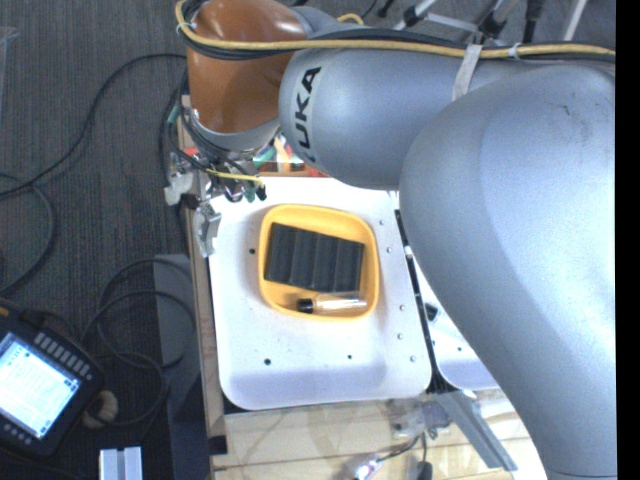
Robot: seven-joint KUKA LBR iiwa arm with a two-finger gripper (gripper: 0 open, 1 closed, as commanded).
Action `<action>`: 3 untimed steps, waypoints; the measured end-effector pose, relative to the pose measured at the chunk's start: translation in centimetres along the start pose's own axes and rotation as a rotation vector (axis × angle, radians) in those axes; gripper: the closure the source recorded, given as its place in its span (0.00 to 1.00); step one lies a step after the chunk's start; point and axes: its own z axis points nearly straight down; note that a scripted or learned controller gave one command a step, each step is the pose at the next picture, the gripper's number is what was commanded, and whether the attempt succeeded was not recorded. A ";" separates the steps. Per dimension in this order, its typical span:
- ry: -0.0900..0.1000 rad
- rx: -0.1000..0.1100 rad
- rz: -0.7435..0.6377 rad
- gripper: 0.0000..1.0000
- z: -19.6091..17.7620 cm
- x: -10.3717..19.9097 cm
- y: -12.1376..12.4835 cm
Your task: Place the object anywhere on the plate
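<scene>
While the gripper [207, 223] hangs beside the yellow plate [270, 273], its grip cannot be told. A cylindrical object [330, 305] lies on the plate.

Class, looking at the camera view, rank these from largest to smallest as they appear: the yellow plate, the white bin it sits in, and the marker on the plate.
1. White bin
2. Yellow plate, well inside the bin
3. Marker, lying along the plate's near edge
</scene>
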 end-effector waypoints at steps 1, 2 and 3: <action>-0.002 0.001 0.075 0.00 -2.7 -0.3 -0.2; -0.002 0.001 0.075 0.00 -2.7 -0.3 -0.2; -0.002 0.001 0.075 0.00 -2.7 -0.3 -0.2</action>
